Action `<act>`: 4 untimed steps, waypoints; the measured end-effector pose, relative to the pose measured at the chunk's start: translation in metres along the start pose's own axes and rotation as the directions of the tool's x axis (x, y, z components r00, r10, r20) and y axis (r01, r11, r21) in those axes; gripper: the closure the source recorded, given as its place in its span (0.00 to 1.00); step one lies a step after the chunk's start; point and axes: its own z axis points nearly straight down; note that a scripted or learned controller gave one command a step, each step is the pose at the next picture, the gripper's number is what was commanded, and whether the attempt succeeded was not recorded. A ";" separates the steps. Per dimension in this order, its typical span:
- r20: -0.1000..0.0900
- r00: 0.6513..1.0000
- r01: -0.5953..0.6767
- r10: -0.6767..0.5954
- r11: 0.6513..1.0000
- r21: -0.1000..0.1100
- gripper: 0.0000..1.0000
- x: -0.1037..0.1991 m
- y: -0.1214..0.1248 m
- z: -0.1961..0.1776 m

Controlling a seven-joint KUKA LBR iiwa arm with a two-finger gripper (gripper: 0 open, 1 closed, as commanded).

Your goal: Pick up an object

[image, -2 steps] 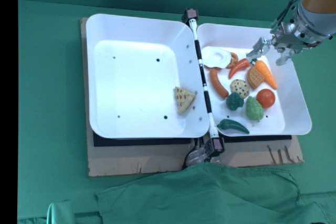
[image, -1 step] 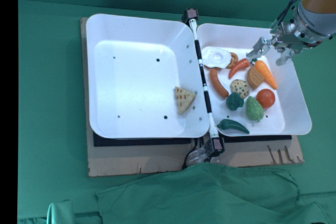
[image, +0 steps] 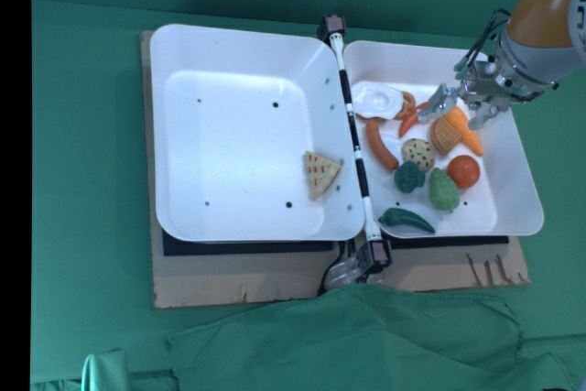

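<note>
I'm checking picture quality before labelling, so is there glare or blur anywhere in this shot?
Camera view: bright glare washes out the floor of the left bin; the toy foods in the right bin look sharp, like the pizza slice; the pincer is slightly soft at its edges; shadows are faint.

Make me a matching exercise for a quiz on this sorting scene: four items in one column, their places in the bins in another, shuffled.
Items:
1. pizza slice
2. fried egg
3. green pepper
4. tomato

Places:
A. right bin, near its front edge
B. left bin, by the divider
C. right bin, far left corner
D. right bin, right of the broccoli

Pairs: 1-B, 2-C, 3-A, 4-D
</note>
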 end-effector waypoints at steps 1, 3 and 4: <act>0.000 1.000 0.000 0.000 1.000 -0.001 0.00 -0.007 0.002 0.042; 0.015 1.000 -0.003 0.003 0.999 -0.034 1.00 -0.013 0.008 0.049; 0.003 1.000 0.002 -0.001 1.000 -0.014 1.00 -0.020 0.014 -0.015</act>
